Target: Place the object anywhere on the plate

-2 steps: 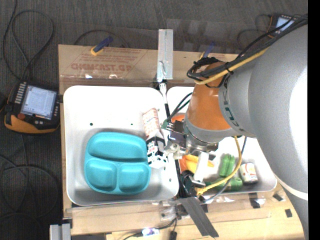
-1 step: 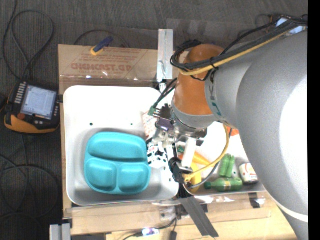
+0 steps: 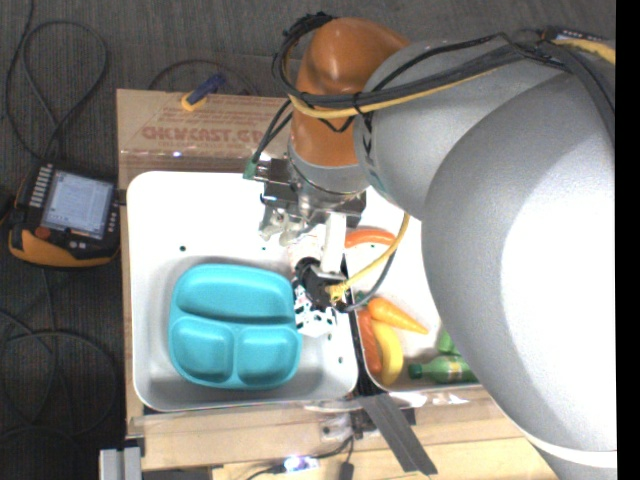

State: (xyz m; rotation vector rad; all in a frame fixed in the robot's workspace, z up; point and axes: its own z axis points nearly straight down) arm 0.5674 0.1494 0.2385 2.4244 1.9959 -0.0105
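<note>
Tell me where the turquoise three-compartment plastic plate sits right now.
In the camera view, the turquoise plate lies in the left white bin, toward that bin's lower end in the picture, just below and left of the gripper.

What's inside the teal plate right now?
All three compartments of the teal plate look bare. A white black-spotted object lies just off its right rim; whether they touch, I cannot tell. The arm covers the bin floor beyond the plate's top right corner.
</note>
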